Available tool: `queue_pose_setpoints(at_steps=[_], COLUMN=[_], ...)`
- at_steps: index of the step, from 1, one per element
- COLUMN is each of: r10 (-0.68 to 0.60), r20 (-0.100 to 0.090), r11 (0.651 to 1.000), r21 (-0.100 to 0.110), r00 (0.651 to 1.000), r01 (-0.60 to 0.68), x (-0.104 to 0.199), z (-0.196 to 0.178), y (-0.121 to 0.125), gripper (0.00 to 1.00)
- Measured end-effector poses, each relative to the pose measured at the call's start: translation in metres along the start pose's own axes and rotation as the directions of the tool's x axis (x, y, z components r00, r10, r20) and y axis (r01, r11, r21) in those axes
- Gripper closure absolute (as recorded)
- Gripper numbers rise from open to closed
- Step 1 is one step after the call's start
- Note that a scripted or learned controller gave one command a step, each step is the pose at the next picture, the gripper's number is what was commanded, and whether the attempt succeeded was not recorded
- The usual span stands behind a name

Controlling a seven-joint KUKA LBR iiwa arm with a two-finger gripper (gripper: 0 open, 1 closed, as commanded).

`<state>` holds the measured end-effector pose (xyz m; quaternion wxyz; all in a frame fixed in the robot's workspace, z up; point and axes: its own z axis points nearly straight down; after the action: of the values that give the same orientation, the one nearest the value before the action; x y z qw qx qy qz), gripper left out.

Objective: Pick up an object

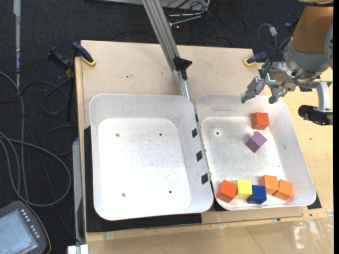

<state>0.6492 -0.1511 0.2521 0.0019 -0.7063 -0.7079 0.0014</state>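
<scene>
No legible text, labels, numbers or signs anywhere

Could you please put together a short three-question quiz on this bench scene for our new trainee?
1. True or false: every block lies in the right bin.
2. How many orange blocks are there?
3. Which block lies nearest the claw: A) purple block, B) blue block, C) the orange block at the far end of the bin?

Key: 1 true. 2 four: one at the far end, three in the near row, which also holds the yellow block. 3 C.
</scene>
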Motion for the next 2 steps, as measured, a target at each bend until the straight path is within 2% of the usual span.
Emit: queue_pose_setpoints(at_steps=[1,2], r10=[-0.002,0.002], r20=[0.002,0.001], r11=[1.0,1.0], r21=[-0.004,0.001], r00=[1.0,1.0], r01=[0.002,-0.002], x=[0.0,-0.005], z=[-0.003,0.06], y=[0.001,0.002], gripper=[0.0,0.0])
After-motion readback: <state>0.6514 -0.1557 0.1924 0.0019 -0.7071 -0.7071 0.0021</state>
